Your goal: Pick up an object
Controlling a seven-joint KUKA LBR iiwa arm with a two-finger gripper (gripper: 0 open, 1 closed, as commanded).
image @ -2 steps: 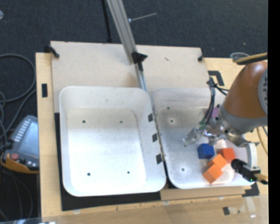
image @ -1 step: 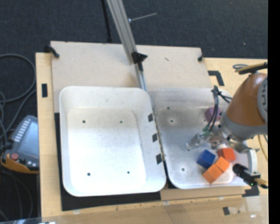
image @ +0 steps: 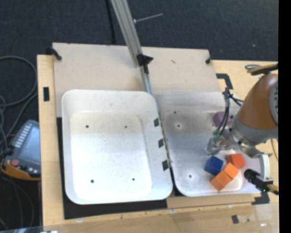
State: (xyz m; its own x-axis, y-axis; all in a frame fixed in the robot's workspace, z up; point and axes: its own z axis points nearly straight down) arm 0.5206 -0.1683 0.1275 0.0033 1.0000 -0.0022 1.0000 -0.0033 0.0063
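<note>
Reaching into the right bin [image: 184, 130] from the right, hovering low with the gripper [image: 215, 147] just above and slightly up-left of the blue cube [image: 214, 165]. Hiding the finger state behind the wrist, so cannot tell whether apart or together; nothing visibly held. Sitting near the blue cube: an orange block [image: 222, 177] just down-right, a smaller red-orange block [image: 235, 160] to its right, a purple object [image: 218, 117] farther up, partly covered. Judging the blue cube nearest, lying a short drop toward the bin's near edge from the tool.
</note>
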